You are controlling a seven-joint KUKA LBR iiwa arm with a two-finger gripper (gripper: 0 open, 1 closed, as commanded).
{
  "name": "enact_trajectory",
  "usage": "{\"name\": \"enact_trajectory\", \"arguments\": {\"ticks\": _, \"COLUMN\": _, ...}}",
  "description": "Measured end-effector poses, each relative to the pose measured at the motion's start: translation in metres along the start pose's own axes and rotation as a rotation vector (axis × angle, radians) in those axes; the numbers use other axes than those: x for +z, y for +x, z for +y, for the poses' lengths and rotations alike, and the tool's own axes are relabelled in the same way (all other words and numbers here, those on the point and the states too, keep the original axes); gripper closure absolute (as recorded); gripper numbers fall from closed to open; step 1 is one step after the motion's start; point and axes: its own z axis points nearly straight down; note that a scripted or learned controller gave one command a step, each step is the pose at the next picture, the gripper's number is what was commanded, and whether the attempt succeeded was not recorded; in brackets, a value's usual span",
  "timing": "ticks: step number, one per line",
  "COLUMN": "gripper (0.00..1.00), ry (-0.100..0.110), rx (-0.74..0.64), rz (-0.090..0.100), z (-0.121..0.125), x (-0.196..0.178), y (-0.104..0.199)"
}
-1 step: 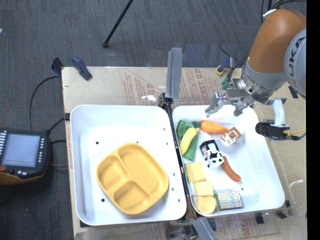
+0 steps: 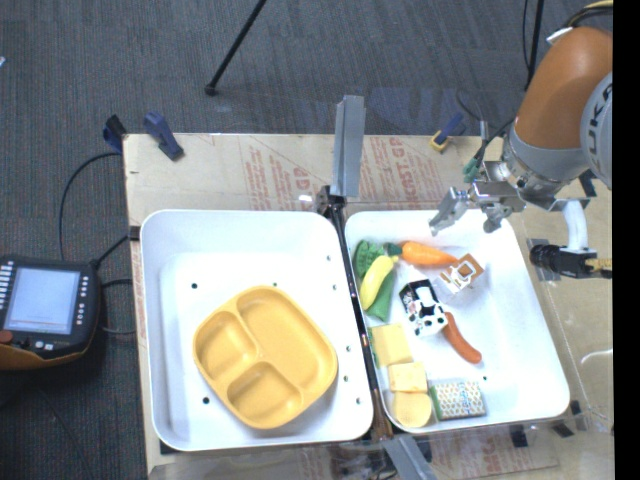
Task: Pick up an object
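Nearest, cheese slices (image 2: 400,363) and every other toy lie untouched in the right bin (image 2: 535,318); hand (image 2: 468,211) hovers above its far edge, fingers apart, empty—nothing picked yet.

Likely a robotics lab: teach pendant (image 2: 45,308) on grey carpet (image 2: 120,48), clamps (image 2: 162,134) on the tabletop (image 2: 260,168), tripod leg (image 2: 243,33).
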Motion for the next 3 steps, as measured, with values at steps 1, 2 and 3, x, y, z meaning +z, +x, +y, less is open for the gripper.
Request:
{"name": "enact_trajectory", "arguments": {"ticks": 1, "gripper": 0.00, "ry": 0.005, "rx": -0.277, "rz": 0.003, "z": -0.066, "x": 0.127, "y": 0.041}}
{"name": "enact_trajectory", "arguments": {"ticks": 2, "gripper": 0.00, "ry": 0.001, "rx": 0.132, "rz": 0.002, "z": -0.072, "x": 0.139, "y": 0.021}}
{"name": "enact_trajectory", "arguments": {"ticks": 3, "gripper": 1.00, "ry": 0.004, "rx": 0.136, "rz": 0.004, "z": -0.072, "x": 0.130, "y": 0.021}}
